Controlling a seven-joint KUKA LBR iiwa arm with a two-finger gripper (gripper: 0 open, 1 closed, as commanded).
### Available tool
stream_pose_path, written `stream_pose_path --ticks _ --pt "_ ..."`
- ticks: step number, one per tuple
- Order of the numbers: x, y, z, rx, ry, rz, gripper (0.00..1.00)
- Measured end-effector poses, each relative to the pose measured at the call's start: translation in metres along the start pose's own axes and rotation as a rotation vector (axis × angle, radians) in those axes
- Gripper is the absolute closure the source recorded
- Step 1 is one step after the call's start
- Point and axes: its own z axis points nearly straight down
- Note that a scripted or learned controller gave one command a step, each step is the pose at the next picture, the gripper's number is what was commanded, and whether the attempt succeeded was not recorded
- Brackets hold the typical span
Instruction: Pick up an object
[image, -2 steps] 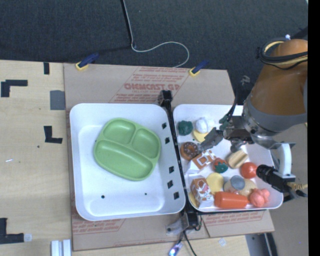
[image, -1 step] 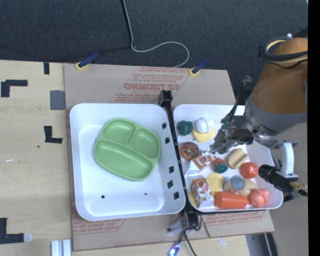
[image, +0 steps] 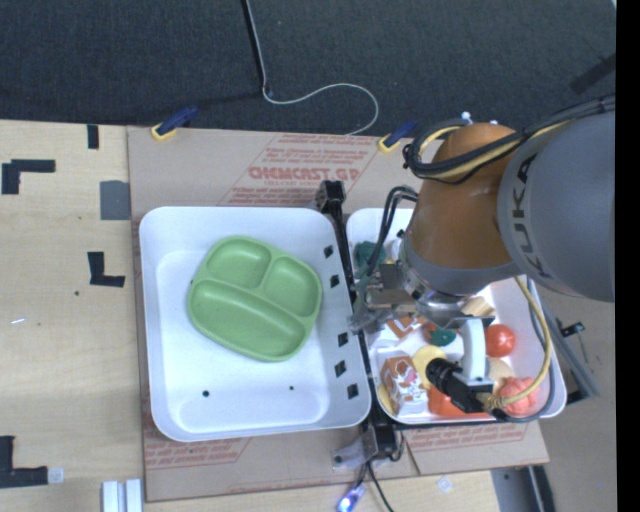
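Note:
The right bin (image: 556, 392) holds several small objects: a red ball (image: 501, 340), a yellow piece (image: 430, 358), a printed snack packet (image: 400, 384), a peach-coloured fruit (image: 518, 396) and a teal item (image: 367, 252) near its far left corner. My gripper (image: 385, 300) hangs low over the left side of this bin, just above the packet and next to the wall between the bins. The bulky orange wrist hides most of the bin's middle. Nothing shows as held.
The left bin (image: 170, 390) holds a green divided plate (image: 255, 296), lying toward its far side. Black clips (image: 340, 300) line the wall between the two bins. Cardboard and the wooden bench surround both bins.

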Motion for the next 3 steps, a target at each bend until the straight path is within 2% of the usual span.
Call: stream_pose_path --ticks 1,2,3 --pt "0.110 0.038 -0.054 -0.015 0.002 -0.007 1.00" --pt "0.157 0.090 -0.213 -0.029 0.005 0.000 1.00" --pt "0.188 0.048 -0.106 0.003 -0.005 0.002 1.00"
